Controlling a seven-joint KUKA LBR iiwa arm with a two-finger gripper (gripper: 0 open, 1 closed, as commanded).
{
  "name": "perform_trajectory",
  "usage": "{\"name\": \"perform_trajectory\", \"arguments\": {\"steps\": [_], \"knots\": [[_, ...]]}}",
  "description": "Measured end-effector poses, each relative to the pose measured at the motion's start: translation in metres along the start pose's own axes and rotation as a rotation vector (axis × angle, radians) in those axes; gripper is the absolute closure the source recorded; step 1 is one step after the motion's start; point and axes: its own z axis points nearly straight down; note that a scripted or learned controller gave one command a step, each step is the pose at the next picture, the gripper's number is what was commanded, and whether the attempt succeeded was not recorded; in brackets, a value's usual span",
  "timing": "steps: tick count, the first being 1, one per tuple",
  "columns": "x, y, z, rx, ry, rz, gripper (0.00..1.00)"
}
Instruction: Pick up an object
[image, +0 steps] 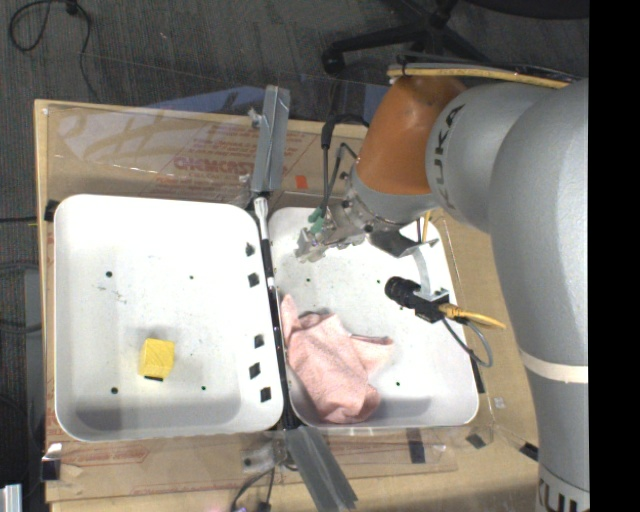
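A crumpled pink cloth (335, 362) lies in the right bin (440, 395), against its left wall and near the front. A small yellow block (157, 358) sits in the left bin (100, 240), toward its front. My gripper (318, 240) hangs over the back left part of the right bin, well behind the cloth, with nothing seen between its fingers. The grey arm with its orange band (400, 140) reaches in from the right and hides the bin's back right corner.
A metal divider (268, 180) runs between the two bins. A black connector with a yellow cable (430, 300) hangs from the arm over the right bin. Cardboard (150, 140) under clear film lies behind the bins.
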Motion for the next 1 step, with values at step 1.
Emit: {"name": "perform_trajectory", "arguments": {"steps": [1], "knots": [[-0.0397,0.0534,-0.0449,0.0,-0.001,0.246,1.0]]}}
